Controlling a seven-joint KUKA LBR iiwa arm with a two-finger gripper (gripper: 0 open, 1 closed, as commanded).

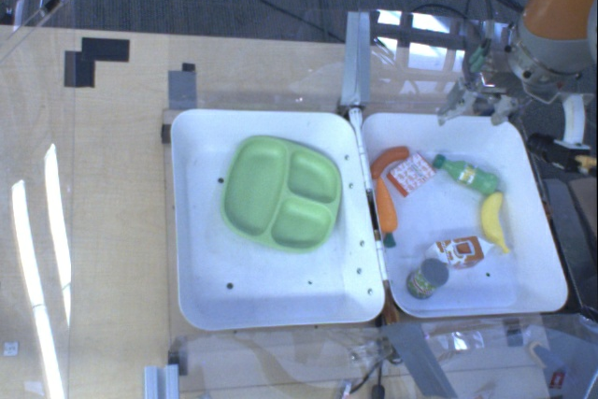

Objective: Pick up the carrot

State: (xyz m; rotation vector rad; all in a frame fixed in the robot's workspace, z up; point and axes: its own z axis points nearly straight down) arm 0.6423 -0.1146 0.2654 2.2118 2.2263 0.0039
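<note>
gripper hangs over the far rim of the right bin, fingers spread apart, nothing between them. carrot lies against the right bin's left wall, pointing toward the near edge, well apart from the gripper. red-and-white packet just beside it. green bottle, banana toward the right wall. can near the near edge. green divided plate in the left bin.

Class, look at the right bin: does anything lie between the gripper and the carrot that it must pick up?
Partly. The gripper hangs over the right bin's far rim. The carrot lies along the bin's left wall. A red and white packet and a sausage lie near its far end, towards the gripper; from above the carrot is uncovered.
</note>
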